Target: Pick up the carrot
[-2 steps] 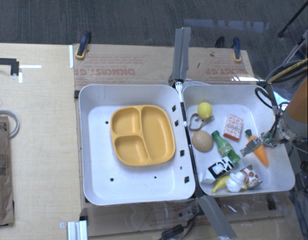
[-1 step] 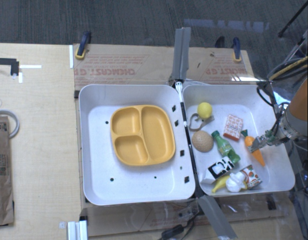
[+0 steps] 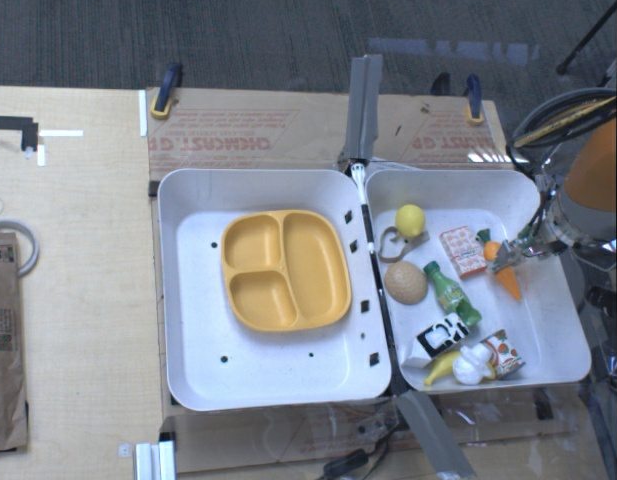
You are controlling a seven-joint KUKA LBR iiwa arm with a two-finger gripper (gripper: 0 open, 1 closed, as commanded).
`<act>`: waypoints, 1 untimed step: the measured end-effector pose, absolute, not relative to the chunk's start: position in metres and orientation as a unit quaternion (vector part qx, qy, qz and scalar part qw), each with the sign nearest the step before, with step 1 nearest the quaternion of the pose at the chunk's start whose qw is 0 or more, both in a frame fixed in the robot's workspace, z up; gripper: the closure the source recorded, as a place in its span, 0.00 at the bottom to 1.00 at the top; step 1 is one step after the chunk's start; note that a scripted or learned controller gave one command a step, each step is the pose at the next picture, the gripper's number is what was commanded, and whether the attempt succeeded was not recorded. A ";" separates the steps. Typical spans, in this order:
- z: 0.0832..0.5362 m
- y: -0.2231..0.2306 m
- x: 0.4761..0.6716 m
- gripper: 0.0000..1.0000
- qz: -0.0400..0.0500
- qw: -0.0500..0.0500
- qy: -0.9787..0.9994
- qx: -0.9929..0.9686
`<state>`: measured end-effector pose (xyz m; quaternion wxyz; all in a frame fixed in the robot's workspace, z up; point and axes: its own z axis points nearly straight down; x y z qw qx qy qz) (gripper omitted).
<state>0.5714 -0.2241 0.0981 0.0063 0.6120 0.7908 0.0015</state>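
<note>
Two bins (image 3: 178, 268), one carrot (image 3: 509, 283)

Bins (image 3: 178, 298): white moulded plastic, smooth, with a soft sheen.
Tray (image 3: 286, 268): yellow plastic, matt, smooth, three compartments.
Counter (image 3: 68, 228): pale wood-look laminate, smooth and matt.
Cardboard (image 3: 258, 128): brown sheet with red print, dull, behind the bins.
Carrot (image 3: 508, 281): orange plastic, smooth, lightly glossy.
Lemon (image 3: 410, 219): yellow plastic, smooth.
Bottle (image 3: 450, 293): green plastic, glossy.
Potato (image 3: 406, 282): tan, matt, faintly speckled.
Box (image 3: 463, 251): printed card, red and white.
Arm (image 3: 593, 173): orange band, smooth and semi-gloss.
Tool (image 3: 523, 250): material cannot be told at this sharpness.
Clamps (image 3: 168, 90): blue and yellow plastic.
Floor (image 3: 238, 18): dark grey carpet, rough weave.
</note>
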 end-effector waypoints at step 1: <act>0.197 -0.108 0.528 1.00 -0.001 -0.001 0.807 0.591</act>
